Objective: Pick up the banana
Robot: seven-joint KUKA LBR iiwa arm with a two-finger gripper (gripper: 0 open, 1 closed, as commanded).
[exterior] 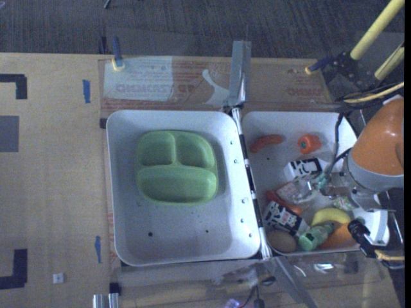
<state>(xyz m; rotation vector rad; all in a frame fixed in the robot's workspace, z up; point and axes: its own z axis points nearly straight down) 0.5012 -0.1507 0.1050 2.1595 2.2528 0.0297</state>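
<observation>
The arm's orange-banded wrist (385, 147) hangs over the right bin (257, 133), with the gripper (329, 186) low among the clutter there; how it stands, and whether it has hold of anything, cannot be told from this view, since the metal parts blur into a clear plastic item (297, 191) beside it; the banana (331, 217) lies just below the gripper in the view, close to it, near the bin's front wall, apparently untouched; it is crowded, with an orange fruit (339, 235) and a green bottle (313, 239) on its far side from the gripper, a brown egg-like thing (281, 240) and a black-and-white carton (282, 218) off to the side; the step in hand looks like the approach, the grasp not yet made; the next move seems to call for a short shift toward the banana, lining up across its narrow width, then a descent that avoids its neighbours
</observation>
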